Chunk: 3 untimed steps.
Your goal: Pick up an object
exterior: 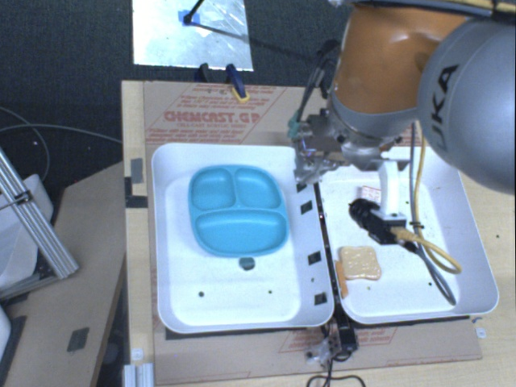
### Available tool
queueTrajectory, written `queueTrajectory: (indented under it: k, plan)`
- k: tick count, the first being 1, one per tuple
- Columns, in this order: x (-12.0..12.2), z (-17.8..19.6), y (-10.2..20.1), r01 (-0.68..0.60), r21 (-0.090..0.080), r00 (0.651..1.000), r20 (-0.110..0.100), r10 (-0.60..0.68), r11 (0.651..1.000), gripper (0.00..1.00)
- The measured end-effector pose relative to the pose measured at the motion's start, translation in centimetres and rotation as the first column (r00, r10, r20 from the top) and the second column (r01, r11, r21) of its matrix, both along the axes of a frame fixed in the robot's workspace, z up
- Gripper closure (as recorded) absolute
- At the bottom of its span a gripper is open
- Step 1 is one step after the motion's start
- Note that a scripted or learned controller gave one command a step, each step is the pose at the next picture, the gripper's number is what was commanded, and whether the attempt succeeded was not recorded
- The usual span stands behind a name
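Note:
A blue divided plate (pixel 239 210) lies in the left bin (pixel 173 297). Just below the plate sits a small dark teal piece (pixel 247 263). In the right bin (pixel 476 280) a tan toast-like square (pixel 359 263) lies near the front left, and a small red-and-white item (pixel 369 193) shows farther back. My gripper (pixel 307 170) hangs over the back end of the divider between the two bins, beside the plate's right rim. The big grey and orange arm hides the back of the right bin. I see nothing held in the gripper.
Brown cardboard (pixel 210 115) lies under the bins. A shiny square sheet (pixel 192 22) with a blue clamp (pixel 235 81) sits behind them. An aluminium frame (pixel 28 224) stands at the left. Small black tabs (pixel 311 258) line the divider wall.

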State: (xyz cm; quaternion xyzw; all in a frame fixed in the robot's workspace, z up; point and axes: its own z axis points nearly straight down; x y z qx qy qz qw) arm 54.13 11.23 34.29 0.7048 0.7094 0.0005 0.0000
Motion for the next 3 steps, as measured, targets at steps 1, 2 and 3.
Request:
queueTrajectory:
  k: [1,2,3]
  plan:
    - [-4.1,-10.6,0.8,0.005,-0.002,1.0,-0.012,-0.005,1.0,1.0]
    - [-5.1,-12.4,0.5,0.006,0.0,1.0,-0.002,-0.006,1.0,1.0]
    - [-0.2,1.3,5.6,-0.002,0.006,1.0,0.018,0.002,1.0,1.0]
